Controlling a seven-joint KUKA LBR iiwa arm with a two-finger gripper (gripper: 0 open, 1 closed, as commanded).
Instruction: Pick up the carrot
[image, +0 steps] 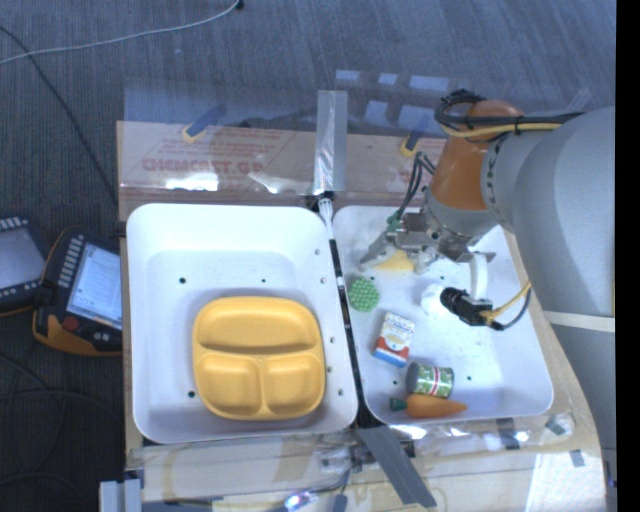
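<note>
The carrot (436, 407) is orange with a green end and lies flat against the front wall of the right bin (505, 365). My gripper (398, 258) is at the back of that bin, well away from the carrot and nearer the far wall. Its fingers stand open and point down over a pale yellow item (398, 264) on the bin floor. The grey arm with its orange band (462, 175) comes in from the upper right.
A green can (431, 380) lies on its side, touching the carrot's far side. A small red and white box (395, 337) and a green ball (362, 293) sit mid-bin near the divider. A yellow divided plate (260, 355) rests in the left bin (150, 260).
</note>
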